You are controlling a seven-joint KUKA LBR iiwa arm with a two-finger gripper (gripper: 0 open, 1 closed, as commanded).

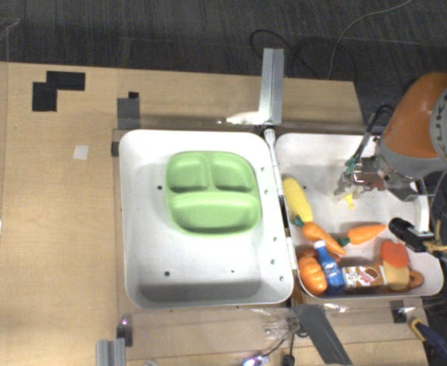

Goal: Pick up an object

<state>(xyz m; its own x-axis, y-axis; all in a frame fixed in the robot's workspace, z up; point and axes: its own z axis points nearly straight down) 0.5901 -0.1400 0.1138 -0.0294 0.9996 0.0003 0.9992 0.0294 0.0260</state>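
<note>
My gripper (351, 185) hangs over the upper middle of the right bin (315, 147), above bare white floor. A small yellow bit (351, 200) shows just beneath it. To its left lies a yellow corn cob (296, 197). Below it lies an orange carrot (367, 233), and a second carrot (323, 239) lies nearer the bin's left wall. Along the front wall sit a blue bottle (329, 270), a small orange fruit (309, 274), a brown bottle (363, 276) and a red-orange block (393, 253). Nothing is seen held.
The left bin (143, 227) holds a green divided plate (212, 191). A metal post (272, 82) stands behind the seam between the bins. The arm's orange band (418, 124) is at the right edge.
</note>
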